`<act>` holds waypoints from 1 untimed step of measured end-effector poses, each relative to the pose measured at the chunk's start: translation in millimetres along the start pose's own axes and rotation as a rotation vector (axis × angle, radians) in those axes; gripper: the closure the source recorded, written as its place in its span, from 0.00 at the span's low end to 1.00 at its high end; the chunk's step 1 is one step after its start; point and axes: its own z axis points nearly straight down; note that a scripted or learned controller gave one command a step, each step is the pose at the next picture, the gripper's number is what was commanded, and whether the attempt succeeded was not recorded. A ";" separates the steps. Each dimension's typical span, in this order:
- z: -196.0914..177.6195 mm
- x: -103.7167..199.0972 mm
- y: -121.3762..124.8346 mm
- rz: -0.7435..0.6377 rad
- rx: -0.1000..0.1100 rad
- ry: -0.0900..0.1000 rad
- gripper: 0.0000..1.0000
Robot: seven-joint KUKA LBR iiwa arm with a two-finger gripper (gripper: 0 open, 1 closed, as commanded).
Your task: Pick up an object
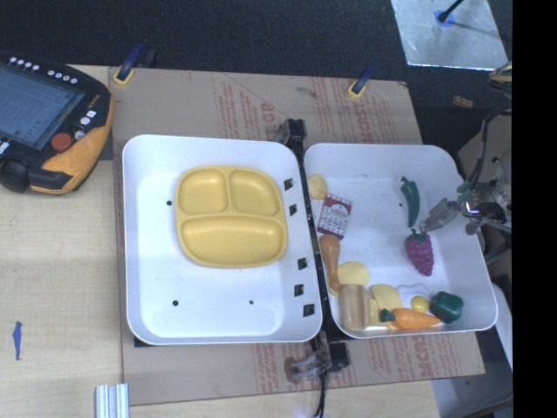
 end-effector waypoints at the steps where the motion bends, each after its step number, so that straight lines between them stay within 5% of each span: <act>1: 96.3 17.3 -37.2 -0.004 0.012 0.005 0.00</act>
